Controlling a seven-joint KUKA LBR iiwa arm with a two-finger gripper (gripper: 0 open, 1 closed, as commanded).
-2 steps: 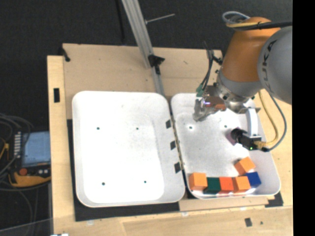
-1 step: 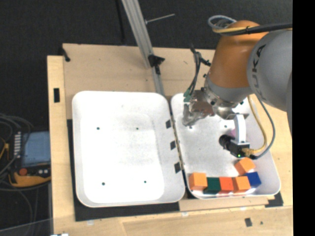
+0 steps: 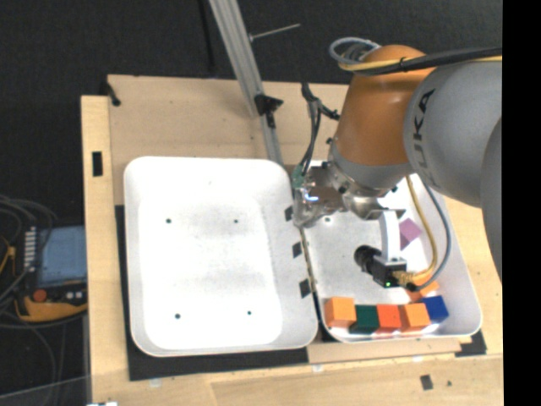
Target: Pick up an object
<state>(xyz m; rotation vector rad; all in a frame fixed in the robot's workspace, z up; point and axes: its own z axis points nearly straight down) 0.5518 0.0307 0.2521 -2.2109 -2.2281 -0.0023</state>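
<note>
Our claw (image 3: pixel 314 200) sits just left of the frame's centre, low over the upper-left corner of the right bin (image 3: pixel 338 256), close to the wall it shares with the left bin (image 3: pixel 203 252). The wrist hides its tip, so we cannot tell whether it is open or closed, and we see nothing held in it. The pickable things lie away from it. A purple piece (image 3: pixel 411 230) sits to its right, partly hidden under the arm (image 3: pixel 380 117). Along the bin's bottom edge runs a tight row: an orange block (image 3: pixel 340 309), a green block (image 3: pixel 366 318), two more orange ones, and a blue block (image 3: pixel 436 308). We judge the main risk to be closing here on bare floor, or catching the bin wall. Going for the row has its own trouble: the blocks touch each other and hug the rim, so the claw may find no gap and only shove them.
</note>
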